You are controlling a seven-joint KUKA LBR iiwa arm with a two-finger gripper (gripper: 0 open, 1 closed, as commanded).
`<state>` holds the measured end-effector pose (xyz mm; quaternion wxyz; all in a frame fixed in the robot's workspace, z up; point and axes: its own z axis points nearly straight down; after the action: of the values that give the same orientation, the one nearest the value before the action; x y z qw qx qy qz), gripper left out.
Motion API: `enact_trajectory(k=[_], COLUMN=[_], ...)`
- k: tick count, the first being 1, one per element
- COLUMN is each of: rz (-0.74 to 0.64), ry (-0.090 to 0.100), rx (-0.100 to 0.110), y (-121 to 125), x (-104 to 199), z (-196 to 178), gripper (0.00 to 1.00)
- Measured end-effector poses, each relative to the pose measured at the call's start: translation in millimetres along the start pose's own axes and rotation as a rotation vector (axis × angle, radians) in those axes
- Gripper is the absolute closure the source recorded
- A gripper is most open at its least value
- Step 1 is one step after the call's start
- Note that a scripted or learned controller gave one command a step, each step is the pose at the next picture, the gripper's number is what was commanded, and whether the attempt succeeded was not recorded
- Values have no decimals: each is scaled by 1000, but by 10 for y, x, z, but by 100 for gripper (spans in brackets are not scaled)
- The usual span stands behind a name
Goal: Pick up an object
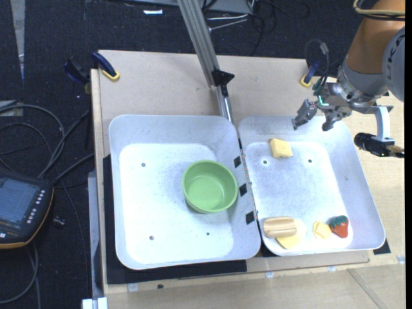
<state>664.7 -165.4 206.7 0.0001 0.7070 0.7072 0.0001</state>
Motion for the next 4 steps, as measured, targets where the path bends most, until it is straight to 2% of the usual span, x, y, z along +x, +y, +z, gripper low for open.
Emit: enact_trajectory(k=[1,3,4], rz=[0,-1,0], ry=[0,1,-1], rx=[0,4,-5], y=[0,33,49], x=[0,7,7], z=[1,863,1085], gripper=[0,0,0])
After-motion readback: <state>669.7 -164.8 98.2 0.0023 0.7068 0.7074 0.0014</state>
